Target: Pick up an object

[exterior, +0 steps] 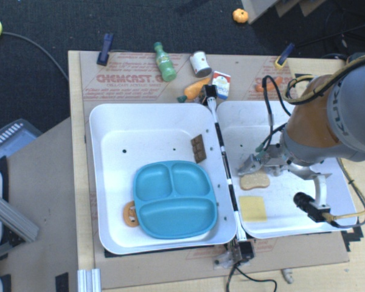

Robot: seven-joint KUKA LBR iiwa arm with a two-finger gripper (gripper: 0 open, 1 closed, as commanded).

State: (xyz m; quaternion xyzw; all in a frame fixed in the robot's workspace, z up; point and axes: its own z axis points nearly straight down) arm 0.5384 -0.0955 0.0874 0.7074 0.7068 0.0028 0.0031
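Two shallow white bins sit side by side on a tan printed board. The left bin (109, 132), smooth plastic with rounded corners, holds a glossy blue divided plate (174, 198) near its front edge, three compartments moulded into it. A small round orange-brown cookie (130, 215) lies tucked against the plate's left rim, and a dark brown ridged chocolate bar (198, 148) lies near the bin's right wall. In the right bin (243, 117), a pale tan, rounded slice of toy bread (254, 181) lies near the left wall, and a flat yellow square of cheese (252, 208) lies just in front of it, towards the front edge. The grey metal gripper (253, 162) is low over the bread's back edge; whether its fingers are open or closed, or touching the bread, cannot be told. Beyond the bins' back edges lie a green bottle (165, 62), a small white can (200, 64) and an orange carrot (194, 90).
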